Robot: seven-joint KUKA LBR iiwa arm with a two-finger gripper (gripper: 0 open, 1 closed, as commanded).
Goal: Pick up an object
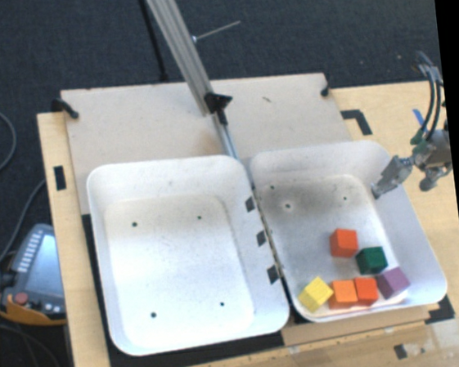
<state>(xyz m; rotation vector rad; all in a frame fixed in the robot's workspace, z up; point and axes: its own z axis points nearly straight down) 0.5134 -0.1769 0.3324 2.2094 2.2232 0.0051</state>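
Observation:
Several small blocks lie in the front right corner of the right bin (309, 158). An orange cube (344, 242) sits a little apart, with a dark green block (372, 259) just to its front right. Along the front wall run a yellow block (315, 293), two orange blocks (345, 292) (366, 290) and a purple block (393, 281). My gripper (401, 189) hangs over the bin's right rim, behind and to the right of the blocks. It is open, its fingers (389, 175) splayed with nothing between them.
The left bin (179, 250) stands beside the right one, a narrow gap between them. A slanted aluminium post (186, 52) rises behind the bins. A handheld pendant (38, 274) and cables lie off the bench at the left.

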